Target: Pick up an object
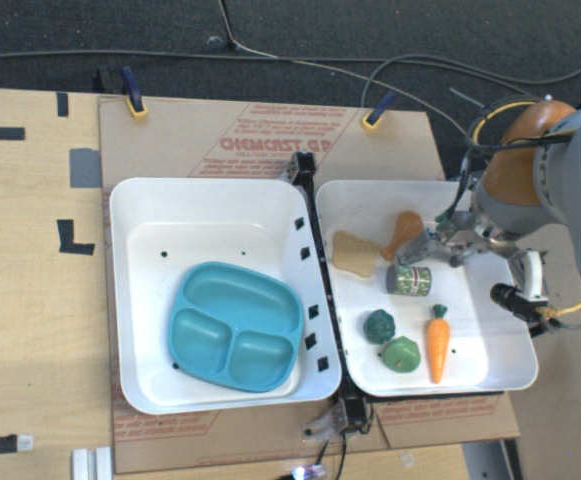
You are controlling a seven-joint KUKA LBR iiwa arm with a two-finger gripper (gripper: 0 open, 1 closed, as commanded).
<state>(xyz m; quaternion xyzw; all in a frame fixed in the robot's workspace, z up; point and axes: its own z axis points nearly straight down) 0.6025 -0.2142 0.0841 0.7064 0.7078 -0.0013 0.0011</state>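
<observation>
Dark carpet crossed by black cables backs a plywood bench [30,268], where a cardboard sheet [270,138], clamped at its far edge, carries two shallow white bins side by side. At nine o'clock of the pair, the left bin [135,298] holds a teal divided tray [235,326], lying slightly askew near that bin's front. Across the central divider, the right bin [500,373] holds the candidates for the pick: a tan bread-like slice [354,253] just beside the divider, an orange-brown drumstick-shaped piece [405,233] at its one o'clock, a small green-labelled can [410,281] on its side near the bin's middle, a dark green vegetable [378,325] and a lighter green one [402,354] toward six o'clock, and an orange carrot [438,343] just right of them. At three o'clock the grey arm with its orange band reaches in, its gripper [417,255] low over the bin between the drumstick piece and the can; whether its jaws are parted or closed cannot be told at this angle, and nothing is seen caught between them. No object appears lifted, so the pick looks unfinished. The risk, by this reading, lies in the crowding: a descent here could strike the can's rounded side and roll it away, or nudge the drumstick piece or the bread aside, leaving the closing grasp empty.
</observation>
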